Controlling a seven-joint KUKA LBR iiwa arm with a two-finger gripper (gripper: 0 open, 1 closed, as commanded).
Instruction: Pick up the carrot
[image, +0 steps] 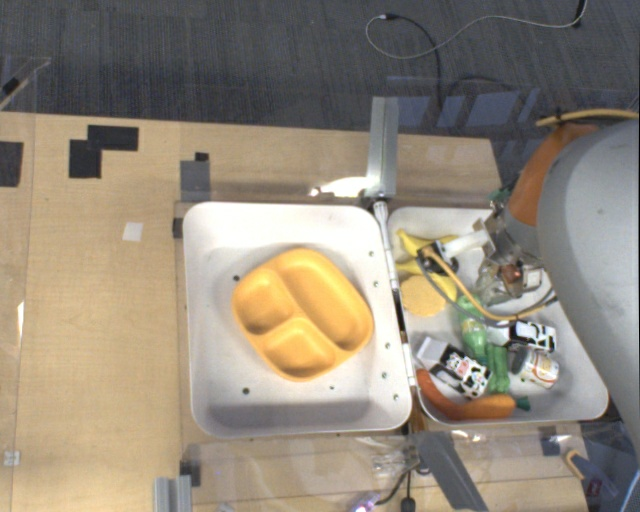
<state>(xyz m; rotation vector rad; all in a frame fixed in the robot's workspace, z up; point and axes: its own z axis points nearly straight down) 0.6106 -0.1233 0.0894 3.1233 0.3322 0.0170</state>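
Observation:
The carrot (489, 407) is orange and lies flat along the near wall of the right bin (592, 392), with a small green tip at its right end. A dark red piece (433, 386) touches its left end. My gripper (497, 270) hangs over the upper middle of the same bin, well behind the carrot and apart from it. It sits among a yellow cable and small items. The grey arm with its orange band covers the bin's right side.
The right bin also holds a banana (415, 245), a pale yellow disc (422, 298), green pieces (476, 338) and black-and-white toy cars (466, 370), packed close behind the carrot. A yellow divided plate (300, 312) lies in the left bin (212, 400).

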